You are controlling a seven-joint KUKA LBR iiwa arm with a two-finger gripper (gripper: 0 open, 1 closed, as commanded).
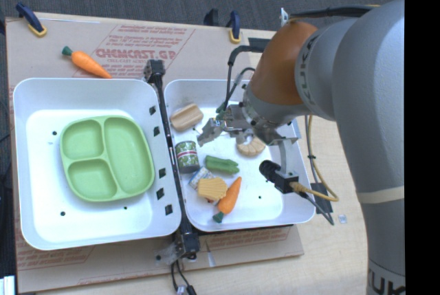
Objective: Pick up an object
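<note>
While the grey arm (344,73) is stretched in from the right across the right-hand bin (292,212), the gripper (214,130) is held low over the toy food heaped there, in what is judged the approach step of a pick. Whether the claw is spread or clenched cannot be told, and nothing is seen gripped in it. A descent onto one item is called for next, the bread roll (185,116) and small can (186,155) being nearest, the green pepper (221,164) and carrot (230,195) beyond.

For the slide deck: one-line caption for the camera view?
KUKA arm's gripper hovers over right bin of toy food; green divided plate in left bin.
</note>
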